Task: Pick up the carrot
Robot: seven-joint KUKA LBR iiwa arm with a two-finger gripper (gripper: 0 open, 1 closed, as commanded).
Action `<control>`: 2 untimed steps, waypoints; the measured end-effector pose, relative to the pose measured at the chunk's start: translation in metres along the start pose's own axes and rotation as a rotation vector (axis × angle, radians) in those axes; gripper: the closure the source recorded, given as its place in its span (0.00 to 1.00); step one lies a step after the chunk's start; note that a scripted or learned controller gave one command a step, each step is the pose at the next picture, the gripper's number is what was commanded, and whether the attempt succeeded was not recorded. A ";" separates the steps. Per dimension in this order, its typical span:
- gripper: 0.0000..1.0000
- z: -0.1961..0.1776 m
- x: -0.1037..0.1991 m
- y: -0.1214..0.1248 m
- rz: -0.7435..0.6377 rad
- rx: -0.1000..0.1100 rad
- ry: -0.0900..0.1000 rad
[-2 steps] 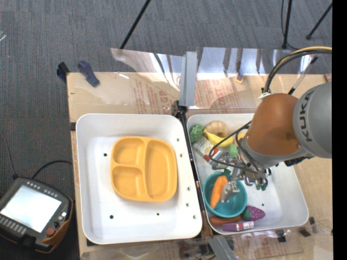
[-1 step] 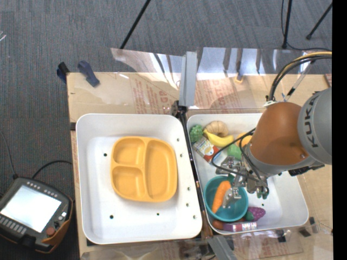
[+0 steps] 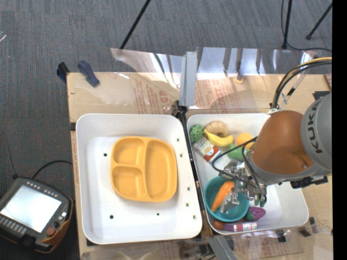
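The orange carrot (image 3: pixel 221 195) lies tilted in a teal bowl (image 3: pixel 217 209) at the front of the right bin (image 3: pixel 290 210). My gripper (image 3: pixel 242 198) hangs over the bowl's right half, just right of the carrot. It looks open: one finger (image 3: pixel 232 201) reaches down into the bowl beside the carrot and nothing sits between the two. The grey arm with its orange band (image 3: pixel 279 145) covers the bin's middle right.
The right bin also holds a banana (image 3: pixel 218 139), a green vegetable (image 3: pixel 196 132), a small red-labelled pack (image 3: pixel 206 150), an orange fruit (image 3: pixel 244 140) and purple items (image 3: pixel 256 214) along the front. A yellow divided plate (image 3: pixel 144 168) lies in the left bin (image 3: pixel 92 145).
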State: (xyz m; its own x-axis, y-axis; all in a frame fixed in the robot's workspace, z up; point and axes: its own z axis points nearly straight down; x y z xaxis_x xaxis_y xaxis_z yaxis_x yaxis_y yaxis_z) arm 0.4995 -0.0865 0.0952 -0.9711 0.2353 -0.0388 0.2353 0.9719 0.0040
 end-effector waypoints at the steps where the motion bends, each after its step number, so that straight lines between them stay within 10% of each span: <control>1: 1.00 -0.015 -0.009 0.001 -0.006 -0.001 -0.026; 2: 1.00 -0.002 -0.004 -0.010 0.323 0.007 -0.009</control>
State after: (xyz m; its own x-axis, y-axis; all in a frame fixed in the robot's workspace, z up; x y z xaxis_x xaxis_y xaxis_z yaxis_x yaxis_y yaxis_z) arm 0.5011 -0.0975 0.0971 -0.8458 0.5315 -0.0457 0.5316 0.8469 0.0107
